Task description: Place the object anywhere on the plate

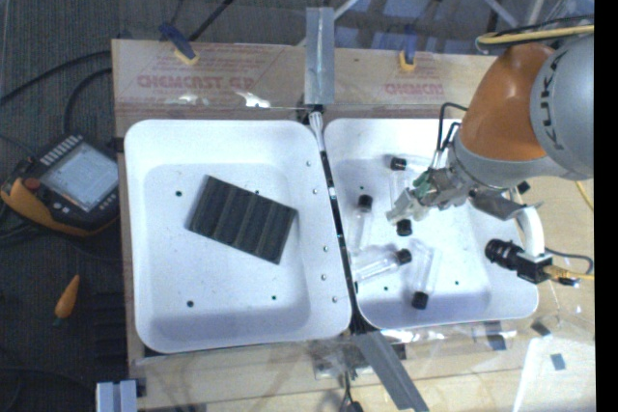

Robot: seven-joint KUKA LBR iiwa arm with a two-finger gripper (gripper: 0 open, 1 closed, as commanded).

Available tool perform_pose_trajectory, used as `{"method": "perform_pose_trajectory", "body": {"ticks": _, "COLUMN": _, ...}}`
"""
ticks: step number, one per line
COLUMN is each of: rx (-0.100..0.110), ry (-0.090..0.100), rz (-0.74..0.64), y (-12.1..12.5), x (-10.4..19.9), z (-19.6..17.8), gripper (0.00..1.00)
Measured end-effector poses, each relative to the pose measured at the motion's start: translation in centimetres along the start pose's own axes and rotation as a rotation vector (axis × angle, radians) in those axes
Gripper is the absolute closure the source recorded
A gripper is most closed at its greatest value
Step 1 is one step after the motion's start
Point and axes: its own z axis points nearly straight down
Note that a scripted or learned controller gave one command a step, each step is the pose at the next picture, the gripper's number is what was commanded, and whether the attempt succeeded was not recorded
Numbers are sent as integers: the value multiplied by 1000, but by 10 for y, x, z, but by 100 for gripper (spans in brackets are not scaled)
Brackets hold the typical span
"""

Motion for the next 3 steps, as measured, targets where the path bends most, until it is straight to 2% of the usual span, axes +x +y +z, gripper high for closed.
{"method": "perform_pose_trajectory", "body": {"ticks": 1, "rx": -1, "ry": -2, "rz": 138, "y": 69, "x": 76, "z": -51, "gripper": 100}}
{"method": "perform_pose_trajectory", "body": {"ticks": 2, "rx": 1, "ry": -3, "rz": 62, "y": 108, "x": 163, "z": -26, "gripper": 100}}
{"method": "perform_pose_trajectory", "body": {"ticks": 3, "rx": 0, "ry": -3, "rz": 30, "y": 131, "x": 253, "z": -50, "gripper": 100}}
